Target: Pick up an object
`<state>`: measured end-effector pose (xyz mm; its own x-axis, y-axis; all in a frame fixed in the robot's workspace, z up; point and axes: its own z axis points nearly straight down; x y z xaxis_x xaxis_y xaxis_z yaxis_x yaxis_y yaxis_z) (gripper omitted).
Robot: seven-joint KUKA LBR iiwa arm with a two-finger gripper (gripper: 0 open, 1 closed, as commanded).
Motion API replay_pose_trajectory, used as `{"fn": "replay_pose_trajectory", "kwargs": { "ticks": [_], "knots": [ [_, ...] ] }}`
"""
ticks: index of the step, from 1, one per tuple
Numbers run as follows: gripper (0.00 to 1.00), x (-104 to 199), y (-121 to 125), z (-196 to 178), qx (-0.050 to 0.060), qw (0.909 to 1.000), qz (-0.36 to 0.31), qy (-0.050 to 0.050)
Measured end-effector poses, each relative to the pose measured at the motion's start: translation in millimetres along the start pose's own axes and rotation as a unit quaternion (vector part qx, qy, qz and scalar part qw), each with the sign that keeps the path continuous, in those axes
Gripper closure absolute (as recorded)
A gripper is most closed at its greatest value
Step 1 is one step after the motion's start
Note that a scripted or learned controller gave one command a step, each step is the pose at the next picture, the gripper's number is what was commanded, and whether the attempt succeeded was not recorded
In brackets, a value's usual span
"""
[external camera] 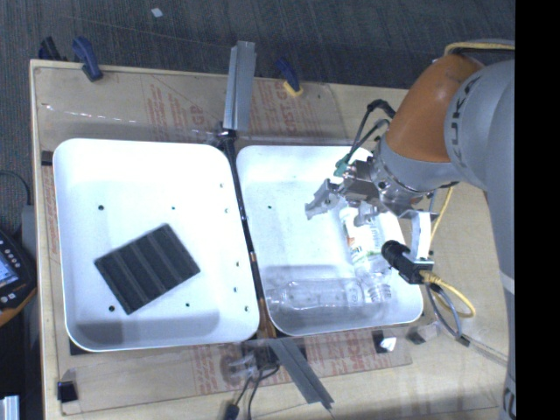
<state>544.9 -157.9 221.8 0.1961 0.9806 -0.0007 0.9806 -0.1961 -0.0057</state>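
Bottles lie in the right bin (262,234). One clear bottle (319,296) lies on its side along the near wall of that bin. A second bottle (363,243) with a white label lies beside it, pointing up toward the gripper (337,195). The label has some green and red marks, but the writing is too small to read. The gripper hangs just above the top end of the labelled bottle, and it is hard to tell if it is touching it. Nothing can be seen between its fingers, and whether they are spread or closed cannot be told. The left bin (79,173) holds a dark ribbed block (147,267). Both bins sit on the surface (131,103).
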Motion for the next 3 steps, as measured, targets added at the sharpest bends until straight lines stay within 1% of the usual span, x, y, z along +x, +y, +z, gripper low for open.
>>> {"fn": "replay_pose_trajectory", "kwargs": {
  "ticks": [1,2,3],
  "knots": [
    [0.00,-27,24,-6,-0.003,0.9945,-0.105,0.000],
    [0.00,-48,23,53,-0.001,0.9936,-0.113,0.000],
    [0.00,-46,34,51,-0.003,0.9893,-0.146,0.000]
  ]
}}
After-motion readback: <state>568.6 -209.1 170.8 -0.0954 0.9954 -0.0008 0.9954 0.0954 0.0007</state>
